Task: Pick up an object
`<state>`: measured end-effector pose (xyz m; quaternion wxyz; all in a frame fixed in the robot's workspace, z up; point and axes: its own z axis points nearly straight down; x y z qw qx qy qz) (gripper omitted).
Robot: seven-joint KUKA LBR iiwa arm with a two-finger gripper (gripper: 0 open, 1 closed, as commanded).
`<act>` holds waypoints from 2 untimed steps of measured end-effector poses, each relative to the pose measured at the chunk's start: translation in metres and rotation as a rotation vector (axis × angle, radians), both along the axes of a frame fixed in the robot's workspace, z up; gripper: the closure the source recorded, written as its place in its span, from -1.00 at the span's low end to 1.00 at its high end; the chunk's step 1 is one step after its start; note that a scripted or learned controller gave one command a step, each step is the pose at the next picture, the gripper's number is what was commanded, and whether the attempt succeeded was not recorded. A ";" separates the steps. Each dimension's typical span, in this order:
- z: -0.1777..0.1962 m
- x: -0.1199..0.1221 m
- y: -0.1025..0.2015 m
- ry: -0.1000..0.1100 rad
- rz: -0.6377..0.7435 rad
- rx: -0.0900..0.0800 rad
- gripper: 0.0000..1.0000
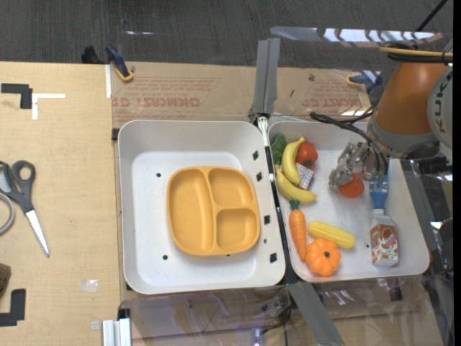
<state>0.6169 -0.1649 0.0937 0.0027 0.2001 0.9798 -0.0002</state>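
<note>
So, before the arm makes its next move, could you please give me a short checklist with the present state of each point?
1. Gripper is over the right bin: ok.
2. A target lies under it: ok, a red round item sits right at the fingertips.
3. The item is actually held between the fingers: cannot tell.
4. Room around the target: not ok, a blue-capped bottle lies close on its right.
5. Other items clear of the gripper: ok, the bananas, carrot, corn cob and small pumpkin lie apart to the left and below.
6. Yellow divided plate rests flat in the left bin: ok.
</note>
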 end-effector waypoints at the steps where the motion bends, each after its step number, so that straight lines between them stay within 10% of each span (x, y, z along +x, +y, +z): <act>1: 0.137 0.002 0.066 0.000 0.015 0.001 1.00; 2: 0.047 0.026 -0.015 0.001 0.289 -0.001 1.00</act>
